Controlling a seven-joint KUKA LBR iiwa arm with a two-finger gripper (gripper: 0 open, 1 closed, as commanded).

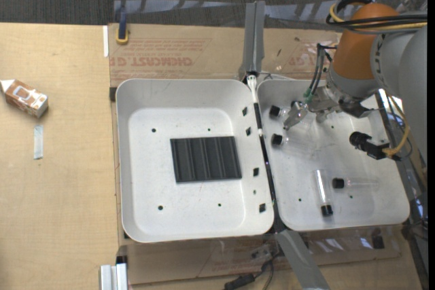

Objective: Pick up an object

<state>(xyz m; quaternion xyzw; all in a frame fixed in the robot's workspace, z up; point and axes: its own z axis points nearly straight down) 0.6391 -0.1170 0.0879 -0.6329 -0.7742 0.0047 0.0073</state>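
Camera view: gripper (297, 113) sits low near the right bin's (380, 217) far left corner; finger spread cannot be determined. Clear tube (322, 191) lies near the front edge. Dark ribbed block (205, 159) occupies the left bin's (136, 214) centre.

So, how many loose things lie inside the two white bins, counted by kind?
Dark ribbed pad: 1, in the left bin
Clear tube with black cap: 2, in the right bin
Small black piece: 2, in the right bin
Total: 5
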